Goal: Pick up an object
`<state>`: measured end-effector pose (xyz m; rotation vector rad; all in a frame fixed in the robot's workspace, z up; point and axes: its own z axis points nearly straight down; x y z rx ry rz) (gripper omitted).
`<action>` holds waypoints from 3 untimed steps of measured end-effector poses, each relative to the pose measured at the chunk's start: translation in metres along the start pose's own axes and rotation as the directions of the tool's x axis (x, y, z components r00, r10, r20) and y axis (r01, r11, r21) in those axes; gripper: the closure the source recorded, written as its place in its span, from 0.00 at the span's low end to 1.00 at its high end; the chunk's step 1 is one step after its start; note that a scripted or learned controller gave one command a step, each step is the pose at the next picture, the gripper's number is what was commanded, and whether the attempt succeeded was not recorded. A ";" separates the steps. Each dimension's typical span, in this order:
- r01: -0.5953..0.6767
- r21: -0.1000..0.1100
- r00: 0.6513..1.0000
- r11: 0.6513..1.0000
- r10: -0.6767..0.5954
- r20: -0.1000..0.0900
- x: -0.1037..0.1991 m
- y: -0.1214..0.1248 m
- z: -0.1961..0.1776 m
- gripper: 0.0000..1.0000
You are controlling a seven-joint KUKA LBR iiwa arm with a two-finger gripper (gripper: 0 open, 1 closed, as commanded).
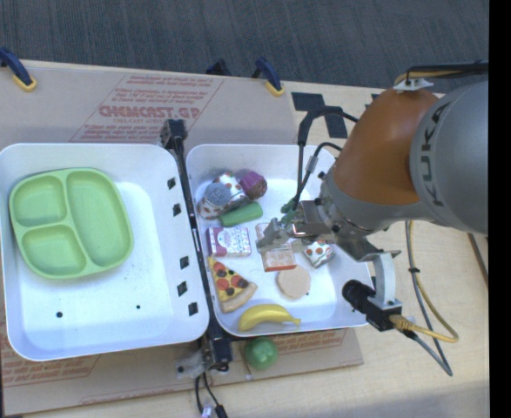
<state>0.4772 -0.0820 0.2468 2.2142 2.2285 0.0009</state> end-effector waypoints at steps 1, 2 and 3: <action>0.005 0.001 1.000 1.000 -0.005 0.000 0.000 0.001 -0.010 1.00; 0.010 0.000 1.000 1.000 -0.010 0.001 0.000 0.001 -0.020 1.00; 0.001 0.004 1.000 1.000 -0.001 0.000 0.049 -0.001 0.056 1.00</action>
